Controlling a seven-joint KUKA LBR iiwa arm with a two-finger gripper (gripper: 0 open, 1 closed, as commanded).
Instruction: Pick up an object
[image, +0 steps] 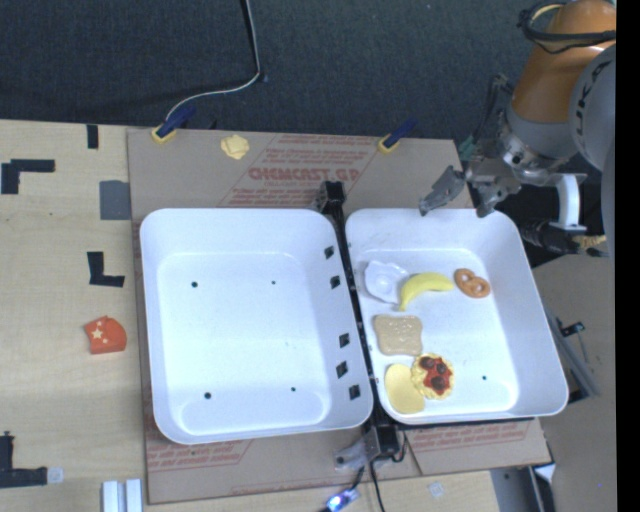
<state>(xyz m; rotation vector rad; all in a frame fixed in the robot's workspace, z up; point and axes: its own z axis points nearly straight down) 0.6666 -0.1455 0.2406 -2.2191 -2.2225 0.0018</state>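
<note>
Toward the desk's left edge, a small red chunky toy piece (106, 335) lying on the bare wood. Near the back edge of the brown cardboard sheet (300, 175), a small pale yellow crumpled lump (235, 147). Further right, a shallow white plastic bin on the left (240, 325), four dark dots on its floor. Pressed against its right rim, a second shallow white plastic bin on the right (500, 330) holding every graspable piece, all in its left half and middle. Close to that bin's left wall, a white rounded blob of a toy (383, 279), touching a yellow toy banana (423, 287) just to its right. Below these, a tan square slice of toy bread (398, 334). Near the front-left corner, a pale yellow flat disc (403, 390) with a red-and-yellow toy tart (435, 374) against its right side. Right of the banana, apart from it, an orange-brown toy pretzel (472, 283). Above the right bin's back rim, the dark two-finger gripper (462, 196), fingers spread apart with nothing between them, hanging from the grey arm with the orange band (560, 75) at the right.
</note>
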